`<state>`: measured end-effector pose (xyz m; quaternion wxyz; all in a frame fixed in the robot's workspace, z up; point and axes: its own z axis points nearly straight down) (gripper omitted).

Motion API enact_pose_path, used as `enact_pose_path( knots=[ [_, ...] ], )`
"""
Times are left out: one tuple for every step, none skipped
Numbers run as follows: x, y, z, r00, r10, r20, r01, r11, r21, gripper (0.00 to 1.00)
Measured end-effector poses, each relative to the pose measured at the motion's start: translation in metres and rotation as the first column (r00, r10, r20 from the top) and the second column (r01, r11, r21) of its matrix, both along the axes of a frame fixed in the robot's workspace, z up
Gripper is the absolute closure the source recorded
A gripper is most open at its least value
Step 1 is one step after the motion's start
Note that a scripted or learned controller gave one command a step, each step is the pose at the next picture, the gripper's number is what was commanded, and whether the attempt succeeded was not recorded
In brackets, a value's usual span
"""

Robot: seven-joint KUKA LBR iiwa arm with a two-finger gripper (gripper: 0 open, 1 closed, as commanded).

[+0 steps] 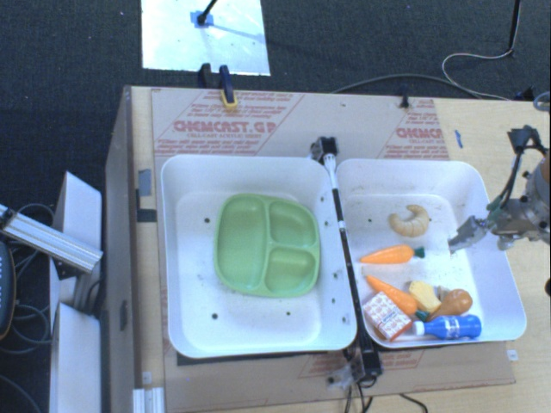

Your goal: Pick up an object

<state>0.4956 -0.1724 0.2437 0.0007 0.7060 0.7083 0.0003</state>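
With the gripper (462,236) hanging just right of the upper carrot (392,254), its state impossible to tell, a descent could miss it or snag in the crowded pile of toys below the carrot, closing on nothing.

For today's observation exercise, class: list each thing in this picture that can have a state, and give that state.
End effector: above the right bin, holding nothing visible.
Green plate: lying flat in the left bin, compartments bare.
Blue bottle: on its side.
Two carrots: lying flat, apart.
Croissant: lying alone.
Right bin: holding the food items.
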Motion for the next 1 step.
enact_pose_path(
  knots=[
    [-0.0098, -0.0341, -0.1196, 1.0, -0.002, -0.003, 0.002, 1.0, 0.001, 0.0]
  ],
)
